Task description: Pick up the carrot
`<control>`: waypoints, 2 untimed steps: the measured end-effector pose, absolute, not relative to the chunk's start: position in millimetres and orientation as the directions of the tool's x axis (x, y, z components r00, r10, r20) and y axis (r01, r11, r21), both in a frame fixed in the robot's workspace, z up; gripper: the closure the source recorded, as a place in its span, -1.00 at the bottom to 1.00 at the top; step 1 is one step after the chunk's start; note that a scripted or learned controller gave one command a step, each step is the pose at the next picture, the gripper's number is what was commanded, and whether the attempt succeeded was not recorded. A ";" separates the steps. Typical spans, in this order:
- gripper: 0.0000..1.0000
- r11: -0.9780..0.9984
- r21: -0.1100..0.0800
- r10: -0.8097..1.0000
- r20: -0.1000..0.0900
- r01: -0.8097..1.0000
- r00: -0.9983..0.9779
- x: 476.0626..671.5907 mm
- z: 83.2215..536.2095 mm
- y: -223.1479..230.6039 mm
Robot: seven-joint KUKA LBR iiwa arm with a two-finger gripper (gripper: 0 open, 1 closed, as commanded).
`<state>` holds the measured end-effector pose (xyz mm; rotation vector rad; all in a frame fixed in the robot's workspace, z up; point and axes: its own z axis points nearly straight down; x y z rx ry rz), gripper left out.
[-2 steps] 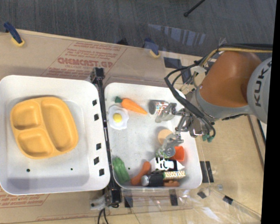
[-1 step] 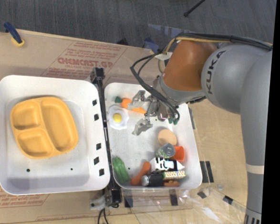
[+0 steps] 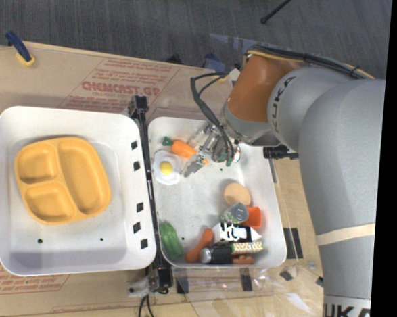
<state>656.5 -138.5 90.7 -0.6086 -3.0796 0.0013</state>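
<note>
Two shallow white bins sit side by side on the cardboard-covered bench (image 3: 89,79), and the job belongs to the right-hand bin (image 3: 203,195). The small orange toy carrot with a green top (image 3: 179,147) lies near that bin's upper left corner, roughly level, its green end pointing left toward the dividing wall and its orange body pointing right. Just below it — touching or nearly so — rests a white-and-yellow toy fried egg (image 3: 166,168).

The metal two-finger claw (image 3: 200,154) hangs low at the carrot's right end, reached in from the right under the grey arm's orange wrist band. One fingertip appears to lie against the carrot's orange end, but the wiring and metalwork blur together there, so I cannot tell whether the claw is parted or closed, nor whether the carrot sits between its fingers. My judgement is that the arm stands at the grasp itself, with the lift not yet made, since the carrot looks to be resting on the bin floor.

The egg's closeness matters — a finger coming down on that side could nudge it or ride up on it. The rest of the clutter is heaped in the bin's lower right, well apart from the carrot: a tan round piece (image 3: 237,194), a green vegetable (image 3: 170,238), and mixed orange and dark pieces. The left bin (image 3: 16,243) holds a yellow three-compartment tray (image 3: 61,179), which plays no part here.
</note>
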 end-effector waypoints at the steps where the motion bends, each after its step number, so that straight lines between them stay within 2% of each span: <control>1: -1.00 0.782 -0.003 0.623 0.002 0.623 -0.782 648.1 92.3 -118.2; 2: 1.00 0.787 -0.003 0.616 0.000 0.616 -0.787 649.7 103.7 -116.8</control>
